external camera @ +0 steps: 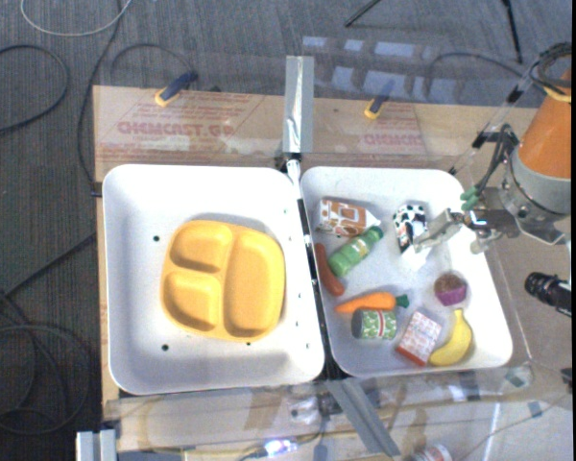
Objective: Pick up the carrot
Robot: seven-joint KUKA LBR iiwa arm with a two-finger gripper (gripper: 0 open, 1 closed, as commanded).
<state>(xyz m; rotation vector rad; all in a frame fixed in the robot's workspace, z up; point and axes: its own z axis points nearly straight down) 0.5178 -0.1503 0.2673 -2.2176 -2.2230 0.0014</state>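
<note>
While the carrot (367, 303) lies untouched on the floor of the right bin (480, 349), lower middle of the frame, green top pointing right, the task stands at the approach step.

Right bin, contents: carrot; green bottle (353, 251) just above it; red sausage-like item (328, 269) along the left wall; green can (374, 326) touching or just below the carrot; brown-and-white packet (340, 216); black-and-white object (410, 225); purple item (450, 287); red-and-white box (420, 337); banana (451, 341).

Left bin (125, 257): yellow compartment tray (227, 278).

Pincer (436, 230): upper right of the frame, over the bin's upper right area, well apart from the carrot; how far it is open cannot be told, and nothing is seen in it.

Next move, by judgement: travel toward lower left, align across the carrot's narrow width, descend clear of can and bottle.
</note>
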